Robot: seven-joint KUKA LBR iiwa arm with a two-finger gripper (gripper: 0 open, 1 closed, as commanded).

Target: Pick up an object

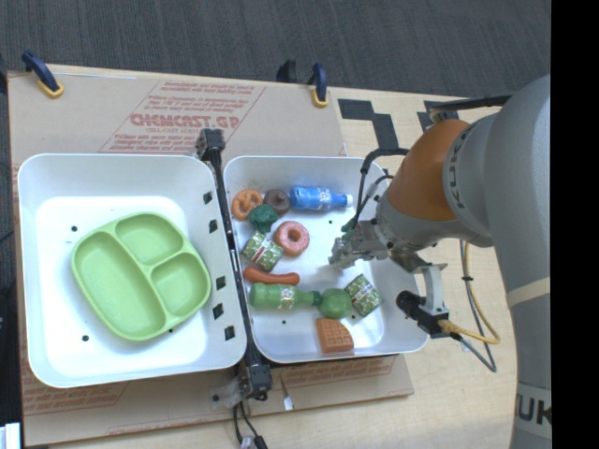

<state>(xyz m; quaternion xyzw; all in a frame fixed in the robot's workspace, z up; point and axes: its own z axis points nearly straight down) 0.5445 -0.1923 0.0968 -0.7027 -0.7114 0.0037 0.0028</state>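
Gripper (pixel 348 255) | low in right bin (pixel 393 344) | beside green can (pixel 363 295) | grip state unclear

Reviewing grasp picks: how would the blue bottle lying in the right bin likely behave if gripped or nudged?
The blue bottle lies on its side, so a nudge would probably roll it. Its rounded, glossy-looking body may slip between fingers. It looks like a small toy, likely light.

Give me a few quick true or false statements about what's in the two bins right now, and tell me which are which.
1. The green plate lies in the left bin. True.
2. The blue bottle lies in the left bin. False: it is in the right bin.
3. The pink donut sits on the green plate. False: it is in the right bin.
4. The tool is over the right bin. True.
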